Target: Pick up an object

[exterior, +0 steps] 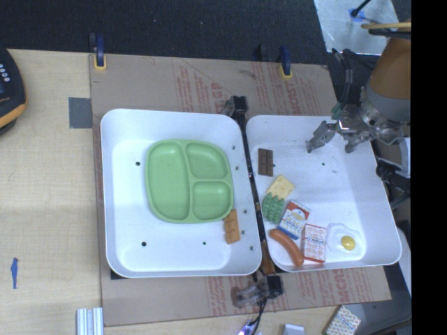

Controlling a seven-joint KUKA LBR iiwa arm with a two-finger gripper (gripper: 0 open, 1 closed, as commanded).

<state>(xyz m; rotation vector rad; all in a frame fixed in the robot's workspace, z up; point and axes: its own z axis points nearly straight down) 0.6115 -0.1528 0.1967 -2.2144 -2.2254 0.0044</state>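
My gripper (pixel 338 139) hangs over the far right part of the right bin (pixel 363 187), fingers spread apart with nothing between them. Below it, toward the bin's near side, lie a brown chocolate bar (pixel 265 162), a yellow cheese wedge (pixel 281 185), a green broccoli piece (pixel 273 206), a small red and blue carton (pixel 293 219), a sausage (pixel 287 247), a red and white packet (pixel 315 243) and a fried egg (pixel 346 242). All of them lie well apart from the gripper.
The left bin (pixel 126 187) holds a green divided plate (pixel 189 180) and a small brown cracker (pixel 231 227) near its right wall. Clamps (pixel 239 105) sit where the bins meet. A dark device (pixel 8 89) rests at the bench's left edge.
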